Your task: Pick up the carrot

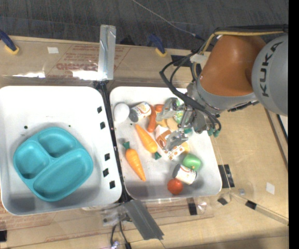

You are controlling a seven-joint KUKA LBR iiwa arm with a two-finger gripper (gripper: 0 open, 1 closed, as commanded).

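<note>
Two orange carrots lie in the right bin (206, 188). One carrot (134, 163) with a green top rests near the bin's left wall. A second carrot (146, 138) lies diagonally in the middle, just above it. A thinner orange piece (152, 119) stands beside the second carrot's upper end. My gripper (178, 135) reaches down over the bin's centre right, among a pile of small toys, to the right of the middle carrot. No carrot shows between its tips.
A teal divided plate (52, 162) sits in the left bin. The right bin also holds a white egg (121, 111), a small jar (141, 109), a red tomato (175, 186), and a green and white item (190, 163). The arm's orange band (232, 61) overhangs the bin's upper right.
</note>
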